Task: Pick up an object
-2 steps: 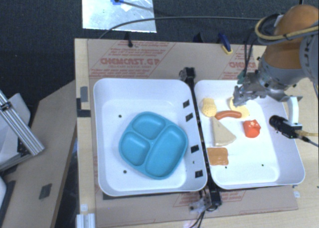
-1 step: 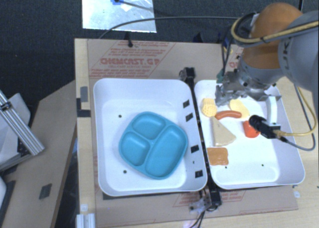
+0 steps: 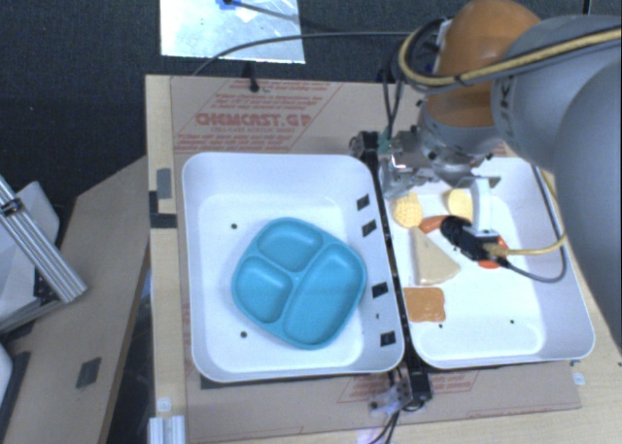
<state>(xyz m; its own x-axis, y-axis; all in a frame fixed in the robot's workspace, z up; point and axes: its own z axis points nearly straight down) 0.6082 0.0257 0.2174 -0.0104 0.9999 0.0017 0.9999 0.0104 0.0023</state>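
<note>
Camera view. Two white bins side by side on the bench (image 3: 175, 355).

Left bin (image 3: 209, 238): one blue divided plate (image 3: 298, 282), lying flat near the middle.

Right bin (image 3: 544, 325): small food-like pieces grouped in its left half.
- Round cracker (image 3: 407, 210) near the dividing wall.
- Yellow piece (image 3: 459, 204) just beside it.
- Pale wedge (image 3: 434, 263) below those.
- Brown square (image 3: 425, 304) nearest the front, apart from the rest.

The gripper (image 3: 413, 180) sits low over the far left corner of the right bin, right above the cracker and the yellow piece. The wrist hides its tips, so I cannot tell how far open it is. Nothing can be seen held.

Judgement: the step in hand is the descent onto a target, most likely the cracker or the yellow piece. To do it well:
- Centre on one piece only. The two lie close, so a grasp astride both will likely slip.
- Keep clear of the dividing wall.
- Close only once low enough, since these pieces look thin and flat.
- Lift straight up.

The brown square has more free room around it and looks the easier pick.
</note>
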